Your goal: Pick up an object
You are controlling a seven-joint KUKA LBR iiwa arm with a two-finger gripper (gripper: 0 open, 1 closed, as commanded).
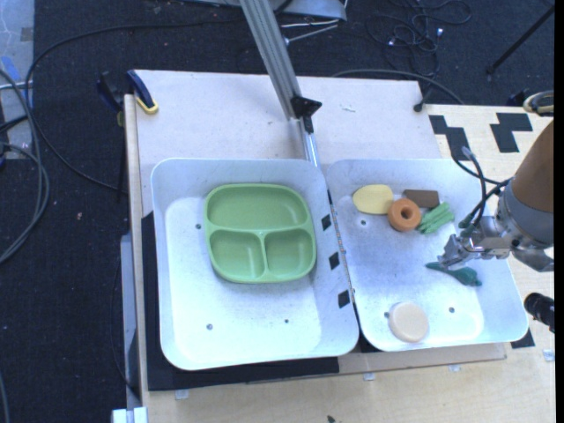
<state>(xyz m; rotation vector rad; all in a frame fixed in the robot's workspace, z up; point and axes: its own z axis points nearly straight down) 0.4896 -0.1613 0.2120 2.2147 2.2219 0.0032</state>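
From the camera view, the arm reached in from the right and its pincer hung low over the right bin, just above a dark green object near the bin's right side; whether the pincer was open or closed could not be told. In that bin also lay a yellow piece, an orange ring, a brown block, a light green piece and a cream disc. The left bin held a green divided plate.

Green three-compartment plate, centred in left bin; black cables on dark floor (possibly carpet) beyond the bench.
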